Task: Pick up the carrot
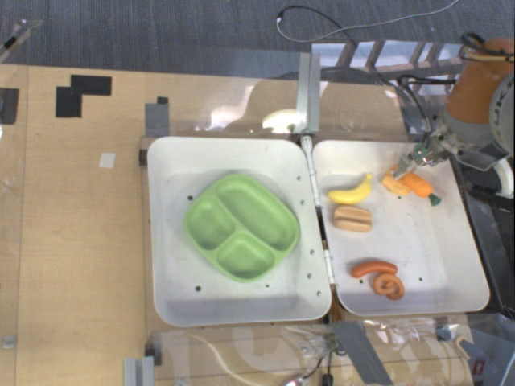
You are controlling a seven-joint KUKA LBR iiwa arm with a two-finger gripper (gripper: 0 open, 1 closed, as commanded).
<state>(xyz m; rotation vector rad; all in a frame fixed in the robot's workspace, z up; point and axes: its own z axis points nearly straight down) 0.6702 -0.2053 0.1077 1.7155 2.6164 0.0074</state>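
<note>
Two shallow white bins are sitting side by side on the bench; the left bin (173, 296) is holding a green divided plate (241, 227), lying flat near its middle. The right bin (451, 284) is holding the carrot (418, 185), lying near the far right part of the bin with its green tip pointing toward the right wall; a small yellow-orange piece (393, 184) is lying just beside its left end. The gripper (407, 164) is hanging just above the carrot's left end, reaching in from the arm (483, 95) at the right; whether it is open or closed cannot be told. A banana (352, 191), a hot dog bun (352, 218) and a curled sausage (380, 277) are resting well apart from the carrot, toward the bin's left half.
</note>
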